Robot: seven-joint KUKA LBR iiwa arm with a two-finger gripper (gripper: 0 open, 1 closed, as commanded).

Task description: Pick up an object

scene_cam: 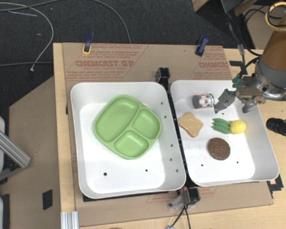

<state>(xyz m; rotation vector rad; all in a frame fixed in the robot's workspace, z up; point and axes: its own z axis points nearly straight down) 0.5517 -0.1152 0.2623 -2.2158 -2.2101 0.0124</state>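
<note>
In the right bin (257, 163) lie a small tin can (203, 100) on its side, a slice of toast (190, 124), a green leafy piece (220, 124) touching a yellow lemon-like piece (237, 127), and a round brown cookie (219, 148). My gripper (236, 104) hovers over the bin's upper right part, just above the yellow piece and to the right of the can. Its fingers (224, 101) are spread open with nothing between them.
The left bin (86, 171) holds a green divided plate (127, 126). A black clamp (162, 74) sits at the top of the seam between the bins. Blue clips (202, 45) pin the cardboard base at the back edge.
</note>
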